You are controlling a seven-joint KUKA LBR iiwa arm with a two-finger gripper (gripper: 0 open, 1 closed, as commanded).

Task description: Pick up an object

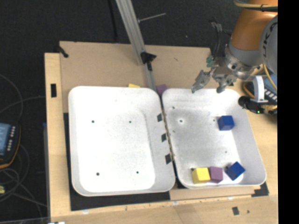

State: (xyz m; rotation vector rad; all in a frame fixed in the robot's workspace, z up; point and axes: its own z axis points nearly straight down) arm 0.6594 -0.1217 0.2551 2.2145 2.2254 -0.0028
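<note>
My gripper (pixel 208 84) hangs over the far rim of the right bin (pixel 201 125), its two fingers spread apart with nothing between them. A blue cube (pixel 225 122) lies in the right bin, below and to the right of the gripper. Along the bin's near edge sit a yellow cube (pixel 201 174), a purple cube (pixel 216 173) and a second blue cube (pixel 234 170), close together. The arm comes in from the upper right.
The left bin (pixel 114 139) lies beside the right one, joined by small clips at the seam. A slanted metal post (pixel 133 29) rises behind the bins. A small yellow piece (pixel 134 85) and a purple piece (pixel 161 88) sit just beyond the far rims.
</note>
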